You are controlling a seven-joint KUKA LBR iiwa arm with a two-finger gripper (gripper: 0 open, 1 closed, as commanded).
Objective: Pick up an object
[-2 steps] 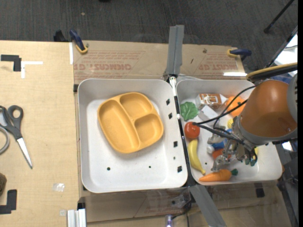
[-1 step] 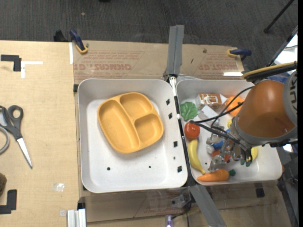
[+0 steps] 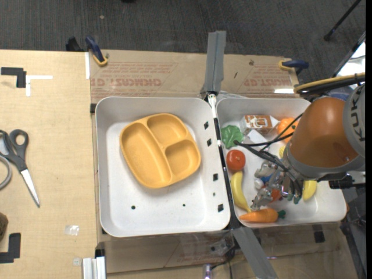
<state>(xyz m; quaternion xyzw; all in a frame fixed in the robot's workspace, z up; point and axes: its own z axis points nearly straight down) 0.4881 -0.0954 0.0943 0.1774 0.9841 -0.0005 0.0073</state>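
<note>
My gripper (image 3: 269,186) hangs low in the right bin (image 3: 325,213), below the orange wrist band (image 3: 322,135). Toy food lies around it. A red tomato (image 3: 235,159) sits to its upper left and a yellow banana (image 3: 238,190) just to its left. An orange carrot (image 3: 260,215) lies along the bin's front wall, right under the gripper. A second yellow piece (image 3: 310,189) pokes out to the right of the wrist. A small red and blue item (image 3: 273,194) sits at the gripper's tip; whether it is held cannot be made out.
A green leafy piece (image 3: 231,136), a brown packet (image 3: 260,122) and an orange fruit (image 3: 284,127) lie at the back of the right bin. The left bin (image 3: 104,173) holds a yellow divided plate (image 3: 161,150). Scissors (image 3: 21,163) lie on the bench at far left.
</note>
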